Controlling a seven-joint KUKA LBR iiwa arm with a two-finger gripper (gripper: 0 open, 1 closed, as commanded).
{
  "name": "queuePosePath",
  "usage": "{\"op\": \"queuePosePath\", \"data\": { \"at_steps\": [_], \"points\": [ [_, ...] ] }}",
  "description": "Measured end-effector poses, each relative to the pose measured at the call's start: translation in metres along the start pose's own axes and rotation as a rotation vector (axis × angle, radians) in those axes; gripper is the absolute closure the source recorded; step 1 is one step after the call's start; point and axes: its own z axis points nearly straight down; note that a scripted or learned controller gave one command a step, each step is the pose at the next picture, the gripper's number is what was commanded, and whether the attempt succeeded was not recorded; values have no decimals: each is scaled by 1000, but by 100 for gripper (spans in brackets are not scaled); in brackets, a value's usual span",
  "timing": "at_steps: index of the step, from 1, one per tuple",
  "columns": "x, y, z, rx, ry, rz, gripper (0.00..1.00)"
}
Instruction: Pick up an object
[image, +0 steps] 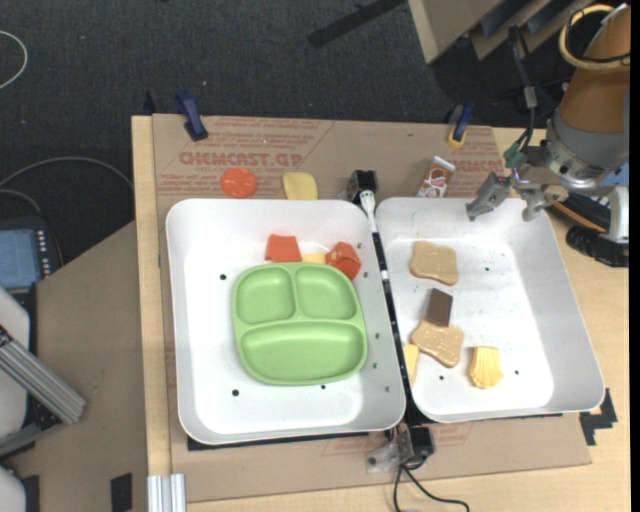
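My gripper (506, 207) hangs over the far edge of the right bin (560, 330), its two fingers spread open with nothing between them. Below it in that bin lie a slice of toast (433, 262), a brown block (439, 306), a second toast piece (438, 343), a yellow ridged piece (485, 367) and a small yellow wedge (411, 360) against the left wall. The nearest of these, the upper toast, sits to the gripper's front left, apart from it.
The left bin (195, 300) holds a green divided plate (298, 322), two red blocks (283, 248) (344, 258) and a pale yellow piece (314, 257). Behind the bins lie an orange disc (239, 183), a yellow item (299, 186), a black object (363, 183) and a small carton (434, 178).
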Motion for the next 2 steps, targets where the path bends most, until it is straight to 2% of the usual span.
{"op": "queuePosePath", "data": {
  "at_steps": [1, 2],
  "points": [
    [40, -79, 47, 10, 4, 1, 0],
    [63, -88, 127, 6, 2, -1, 0]
  ]
}}
